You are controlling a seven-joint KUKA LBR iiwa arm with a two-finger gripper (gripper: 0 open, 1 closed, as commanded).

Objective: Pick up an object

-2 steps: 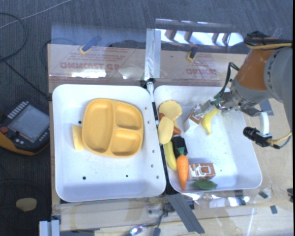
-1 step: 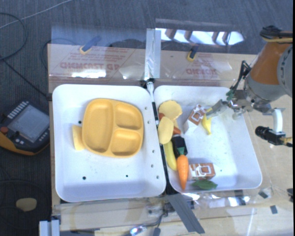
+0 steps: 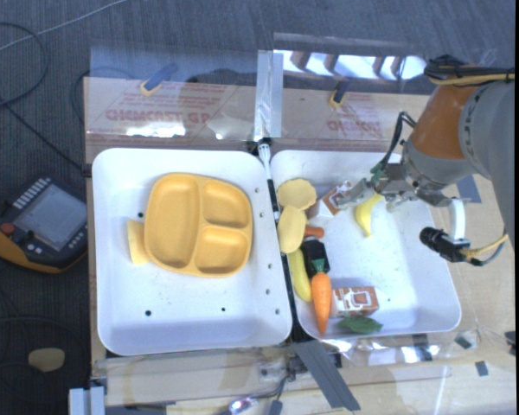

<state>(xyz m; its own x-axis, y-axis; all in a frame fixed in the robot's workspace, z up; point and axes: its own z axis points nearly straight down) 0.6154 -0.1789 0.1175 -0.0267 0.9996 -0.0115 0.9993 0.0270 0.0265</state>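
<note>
Gripper [image 3: 369, 190] is seen low in right bin [image 3: 415, 301], banana [image 3: 366, 216] directly at 6 o'clock, long axis 12-to-6. Jaws state cannot be told.

Single fixed camera overhead, slanted down, both bins [image 3: 190, 335] framed.

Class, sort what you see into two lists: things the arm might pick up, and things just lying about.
For the job: gripper; banana; carrot; small carton; right bin.

Lying about: yellow tray in the left bin; handheld controller on the floor.
</note>
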